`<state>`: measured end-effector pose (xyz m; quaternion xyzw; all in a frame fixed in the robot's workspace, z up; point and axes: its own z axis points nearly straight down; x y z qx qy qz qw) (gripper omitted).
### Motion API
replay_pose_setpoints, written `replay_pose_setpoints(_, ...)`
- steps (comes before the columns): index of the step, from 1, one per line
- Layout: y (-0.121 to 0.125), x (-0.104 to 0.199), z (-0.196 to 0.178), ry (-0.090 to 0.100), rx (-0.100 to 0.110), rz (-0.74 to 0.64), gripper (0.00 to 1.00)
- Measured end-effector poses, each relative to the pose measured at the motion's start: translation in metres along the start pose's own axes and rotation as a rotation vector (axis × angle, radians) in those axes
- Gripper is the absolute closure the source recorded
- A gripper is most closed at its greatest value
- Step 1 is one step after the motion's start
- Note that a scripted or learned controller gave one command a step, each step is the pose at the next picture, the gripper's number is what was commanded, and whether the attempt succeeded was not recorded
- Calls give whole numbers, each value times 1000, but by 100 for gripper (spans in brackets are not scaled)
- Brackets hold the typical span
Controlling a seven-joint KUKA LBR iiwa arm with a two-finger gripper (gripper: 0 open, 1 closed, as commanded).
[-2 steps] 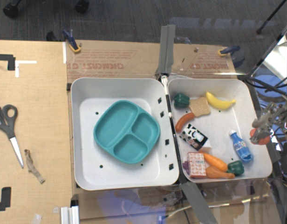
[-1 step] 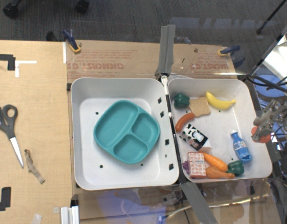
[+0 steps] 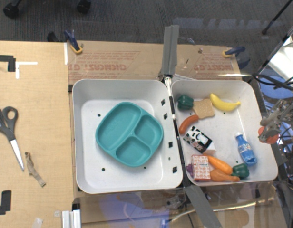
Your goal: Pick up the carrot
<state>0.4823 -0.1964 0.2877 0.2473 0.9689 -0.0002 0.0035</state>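
Down at the near edge of the right bin (image 3: 253,91) sits the carrot (image 3: 219,164), lying slantwise at about six o'clock in that bin, touching a second orange piece (image 3: 221,176) just below it. A pink carton (image 3: 200,167) lies just beside it at nine o'clock, a green pepper (image 3: 240,170) at three. Up from there, a blue bottle (image 3: 245,149), a black-and-white carton (image 3: 198,137), a sausage (image 3: 188,124), bread (image 3: 204,108), a banana (image 3: 225,103) and a dark green piece (image 3: 185,101) at eleven o'clock. Over at three o'clock the end effector (image 3: 269,133) hangs over the bin's right rim, well apart from the carrot; whether it is open I cannot tell, and nothing shows in its grip. Left bin (image 3: 84,141): a teal plate (image 3: 130,134). Scissors (image 3: 10,134) lie on the worktop (image 3: 32,103) at far left.
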Motion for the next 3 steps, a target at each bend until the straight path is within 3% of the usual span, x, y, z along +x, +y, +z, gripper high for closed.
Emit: replay_pose_setpoints(3, 2, -5, -27, -8, -1, 0, 100)
